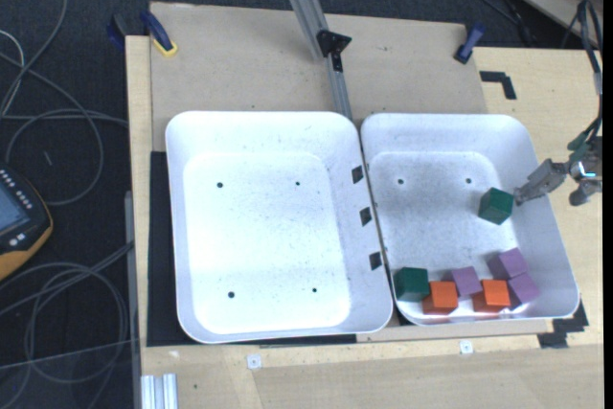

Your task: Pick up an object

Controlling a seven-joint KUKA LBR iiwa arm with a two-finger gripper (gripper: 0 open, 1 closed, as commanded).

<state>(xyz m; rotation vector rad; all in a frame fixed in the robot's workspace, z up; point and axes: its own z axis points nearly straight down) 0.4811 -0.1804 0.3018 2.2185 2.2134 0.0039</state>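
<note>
Camera view: my gripper (560,185) is spread wide at the right bin's (431,134) right edge, one finger touching the green cube (495,206). I should center over it before closing.

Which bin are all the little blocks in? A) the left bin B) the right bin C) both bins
B: the green block by the gripper and the purple, orange and green blocks along the near wall all sit inside the right bin.
</note>
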